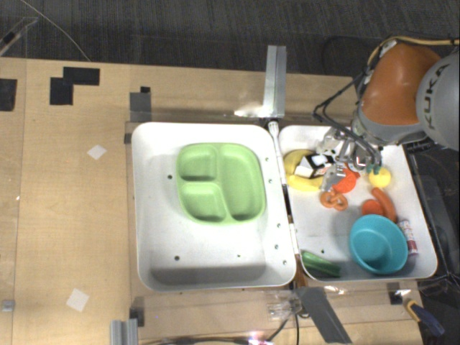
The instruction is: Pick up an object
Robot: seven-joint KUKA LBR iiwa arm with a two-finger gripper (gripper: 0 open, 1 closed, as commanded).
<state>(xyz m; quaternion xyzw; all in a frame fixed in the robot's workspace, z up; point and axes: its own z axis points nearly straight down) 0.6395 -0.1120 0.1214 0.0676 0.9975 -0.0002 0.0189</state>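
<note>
Orange ring [333,200] lies just below the fingers [332,182].

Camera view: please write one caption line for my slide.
KUKA arm's gripper over toys in right bin; green tray in left bin.

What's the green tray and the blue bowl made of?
Both look like plastic. The green tray has one even colour, soft rounded dividers and a dull sheen. The blue bowl is smooth, evenly coloured and thin-rimmed, with a slight gloss. I can't be sure from here.

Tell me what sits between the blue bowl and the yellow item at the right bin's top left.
In the camera view, between the blue bowl and the yellow item lies a small orange ring-shaped piece, with the gripper just above it.
</note>
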